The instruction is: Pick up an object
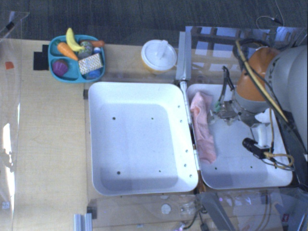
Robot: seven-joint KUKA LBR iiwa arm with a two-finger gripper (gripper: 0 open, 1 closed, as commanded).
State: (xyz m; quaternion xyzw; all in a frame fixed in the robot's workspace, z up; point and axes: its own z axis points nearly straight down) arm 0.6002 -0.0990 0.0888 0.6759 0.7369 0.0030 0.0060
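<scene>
- Reached in over the right bin (240, 177), grey arm (288, 76) with orange band, gripper (222, 110) low above the bin floor; finger spread impossible to tell.
- Lay far to the gripper's left, the left bin (134, 138).
- Sprawled just left of the gripper along the right bin's left wall, a pink cloth (203, 129), apart from it.
- Stood up-left beyond both bins, a yellow lidded cup (159, 56).
- Sat farther left still, a blue tray of toy food (77, 57).
</scene>
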